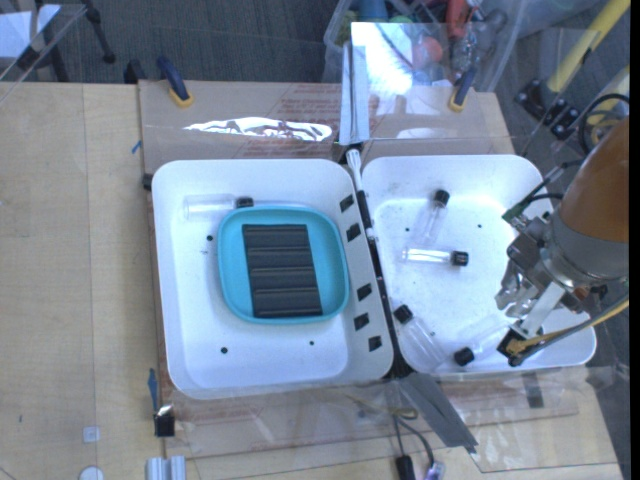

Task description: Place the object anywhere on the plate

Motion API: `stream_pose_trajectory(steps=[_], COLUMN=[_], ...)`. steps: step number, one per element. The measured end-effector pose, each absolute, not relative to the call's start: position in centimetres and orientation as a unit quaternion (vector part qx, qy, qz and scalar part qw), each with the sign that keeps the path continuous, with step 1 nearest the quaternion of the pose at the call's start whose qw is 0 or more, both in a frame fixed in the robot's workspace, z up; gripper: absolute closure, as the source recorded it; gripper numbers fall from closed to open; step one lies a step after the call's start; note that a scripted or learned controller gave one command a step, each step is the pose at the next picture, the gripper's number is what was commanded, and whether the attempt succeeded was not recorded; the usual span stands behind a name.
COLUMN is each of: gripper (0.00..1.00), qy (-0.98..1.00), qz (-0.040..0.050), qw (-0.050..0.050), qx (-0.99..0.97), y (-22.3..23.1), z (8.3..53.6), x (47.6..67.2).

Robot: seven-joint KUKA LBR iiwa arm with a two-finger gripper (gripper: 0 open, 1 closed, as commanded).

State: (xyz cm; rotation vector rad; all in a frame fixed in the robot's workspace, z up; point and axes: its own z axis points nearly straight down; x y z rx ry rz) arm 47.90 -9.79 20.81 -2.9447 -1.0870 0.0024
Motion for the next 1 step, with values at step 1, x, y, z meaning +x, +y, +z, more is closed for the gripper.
stream_pose_trajectory(steps=[1], gripper=[0.00], qy=[-0.347], qz=[0.0008], qw=[0.001], qx=[-0.938], y=[-9.78], z=[20.81], x=[47.90])
